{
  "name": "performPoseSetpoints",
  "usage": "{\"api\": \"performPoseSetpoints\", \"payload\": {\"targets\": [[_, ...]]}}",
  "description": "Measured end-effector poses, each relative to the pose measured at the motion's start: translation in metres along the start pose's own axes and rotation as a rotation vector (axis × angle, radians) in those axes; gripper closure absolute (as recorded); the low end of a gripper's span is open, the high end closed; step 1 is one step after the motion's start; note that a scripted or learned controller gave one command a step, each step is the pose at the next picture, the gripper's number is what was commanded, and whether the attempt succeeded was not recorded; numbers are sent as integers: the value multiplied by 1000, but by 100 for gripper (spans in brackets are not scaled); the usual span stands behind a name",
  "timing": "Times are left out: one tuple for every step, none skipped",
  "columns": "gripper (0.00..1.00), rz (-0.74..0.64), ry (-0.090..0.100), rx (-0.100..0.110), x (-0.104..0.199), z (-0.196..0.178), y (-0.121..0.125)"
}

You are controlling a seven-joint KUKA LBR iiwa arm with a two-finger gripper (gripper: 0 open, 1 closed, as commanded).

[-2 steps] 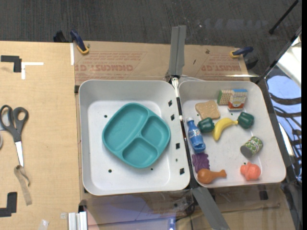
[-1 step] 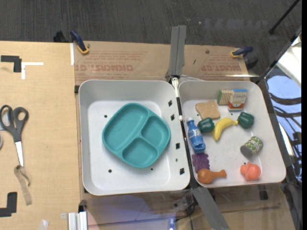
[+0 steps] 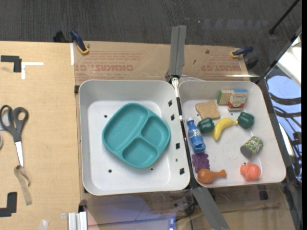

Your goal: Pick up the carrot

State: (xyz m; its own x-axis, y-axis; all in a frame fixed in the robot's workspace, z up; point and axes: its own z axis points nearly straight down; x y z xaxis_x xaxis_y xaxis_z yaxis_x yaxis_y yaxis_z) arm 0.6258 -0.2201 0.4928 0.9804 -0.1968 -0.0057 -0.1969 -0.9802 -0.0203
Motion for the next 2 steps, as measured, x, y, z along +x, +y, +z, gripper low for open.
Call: {"api": "performPoseSetpoints", "payload": {"targets": [[100,-2,-1,11,2,-6,-2],[100,-3,-3,23,5,-10,-4]]}}
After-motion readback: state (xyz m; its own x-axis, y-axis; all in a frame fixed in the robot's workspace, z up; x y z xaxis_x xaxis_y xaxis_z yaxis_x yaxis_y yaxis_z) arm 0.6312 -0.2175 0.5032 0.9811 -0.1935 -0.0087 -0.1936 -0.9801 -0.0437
